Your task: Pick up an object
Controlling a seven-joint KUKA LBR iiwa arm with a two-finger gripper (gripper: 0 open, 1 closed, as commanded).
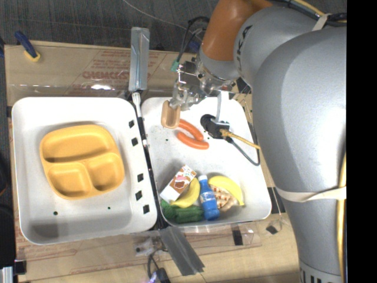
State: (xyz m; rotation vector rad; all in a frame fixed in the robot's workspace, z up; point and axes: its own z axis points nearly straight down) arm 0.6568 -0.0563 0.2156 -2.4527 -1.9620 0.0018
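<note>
Hung over the right bin's (259, 211) far end, wrist angled down, fingers pinched on a tan cylinder (169, 115).

Reached in from the right, gripper (175, 105) at the arm's tip; just below it lay an orange hot dog (192, 134); farther toward the camera sat a banana (188, 196), blue bottle (208, 199), carton (180, 181), green item (182, 214); off to the side, in the left bin (23, 175), rested a yellow divided tray (81, 160).

Smooth white plastic bins (23, 158), a matt yellow plastic tray (82, 158), glossy grey arm (294, 87).
</note>
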